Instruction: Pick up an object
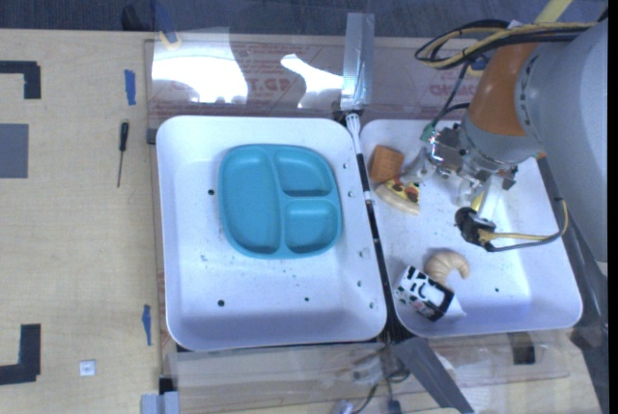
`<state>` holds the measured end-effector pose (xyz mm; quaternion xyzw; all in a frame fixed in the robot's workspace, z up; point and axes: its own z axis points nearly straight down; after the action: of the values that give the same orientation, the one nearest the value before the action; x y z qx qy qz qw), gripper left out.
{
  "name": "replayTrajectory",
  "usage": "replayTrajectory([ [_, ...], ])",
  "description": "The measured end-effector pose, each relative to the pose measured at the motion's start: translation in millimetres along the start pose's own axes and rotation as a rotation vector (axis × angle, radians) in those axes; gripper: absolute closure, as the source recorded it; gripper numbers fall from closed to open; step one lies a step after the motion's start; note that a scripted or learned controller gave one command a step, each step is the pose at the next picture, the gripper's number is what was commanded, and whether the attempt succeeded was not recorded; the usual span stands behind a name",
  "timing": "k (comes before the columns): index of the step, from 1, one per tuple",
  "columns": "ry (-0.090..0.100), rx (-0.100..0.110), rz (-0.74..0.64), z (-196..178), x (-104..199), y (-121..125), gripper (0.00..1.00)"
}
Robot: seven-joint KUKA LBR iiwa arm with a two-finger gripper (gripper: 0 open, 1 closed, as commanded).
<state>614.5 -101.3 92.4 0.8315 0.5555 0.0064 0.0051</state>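
Observation:
The right bin (541, 291) holds several small objects. An orange-brown chunk (386, 161) lies by its left wall, with a yellow pizza-like slice (401, 194) just below it. A beige croissant-shaped piece (448, 262) and a black-and-white item (423, 292) sit near the front. My gripper (470, 182) hangs over the upper middle of this bin, to the right of the chunk and slice and above the croissant piece. I see nothing held in it.
The left bin (183, 287) carries a blue divided plate (281, 200). A yellow cable with a black end (471, 225) loops below the wrist over the right bin's floor. The grey arm with its orange band (497, 98) covers the bin's upper right corner.

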Motion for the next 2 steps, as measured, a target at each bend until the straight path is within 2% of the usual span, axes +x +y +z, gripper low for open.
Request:
replayTrajectory([
  [1, -0.021, 0.073, 0.172, 8, 13, 38, 0.00],
  [2, -0.010, 0.052, 0.172, -7, 18, 43, 1.00],
])
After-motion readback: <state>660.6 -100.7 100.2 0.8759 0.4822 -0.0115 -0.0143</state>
